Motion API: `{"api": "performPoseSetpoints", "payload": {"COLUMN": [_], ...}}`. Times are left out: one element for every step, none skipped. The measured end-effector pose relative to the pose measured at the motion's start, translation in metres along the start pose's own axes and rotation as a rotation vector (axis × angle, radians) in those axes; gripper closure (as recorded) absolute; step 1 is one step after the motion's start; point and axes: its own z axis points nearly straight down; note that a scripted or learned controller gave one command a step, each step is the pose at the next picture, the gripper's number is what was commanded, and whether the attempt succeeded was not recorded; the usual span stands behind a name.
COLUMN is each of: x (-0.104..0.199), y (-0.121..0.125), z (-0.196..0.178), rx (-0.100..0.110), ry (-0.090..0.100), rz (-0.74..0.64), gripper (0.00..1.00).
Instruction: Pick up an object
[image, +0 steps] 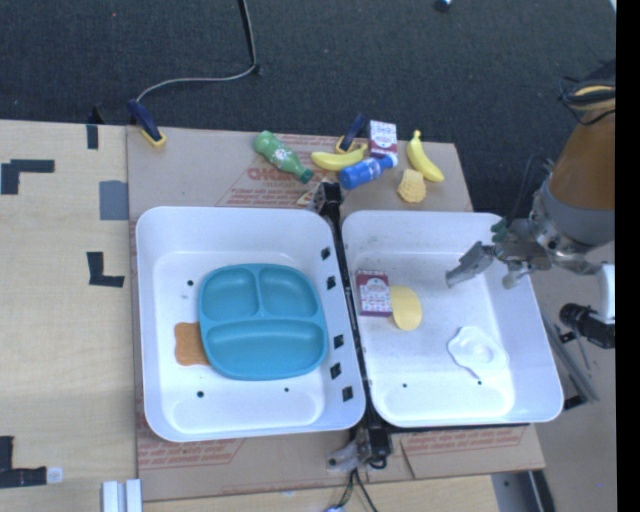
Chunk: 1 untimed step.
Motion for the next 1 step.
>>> {"api": "performPoseSetpoints", "payload": {"x": [0.0437], "y": [0.0496], "z": [0.0998], "rx": [0.002], "ry": [0.000], "rz": [0.000], "gripper": [0.00]}}
